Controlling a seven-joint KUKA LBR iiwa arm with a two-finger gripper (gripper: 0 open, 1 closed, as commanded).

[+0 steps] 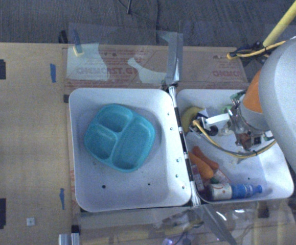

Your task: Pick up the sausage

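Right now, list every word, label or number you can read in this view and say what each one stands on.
Red print on the cardboard sheet behind the left bin: mirrored and blurred, not readable.
Red print on the cardboard behind the right bin: too blurred to read.
Label on the bottle in the right bin: too small to read.

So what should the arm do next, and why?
Probably shift toward the near left corner of the right bin: the sausage seems to lie there beside the bottle, while the hand sits farther back, near the banana.
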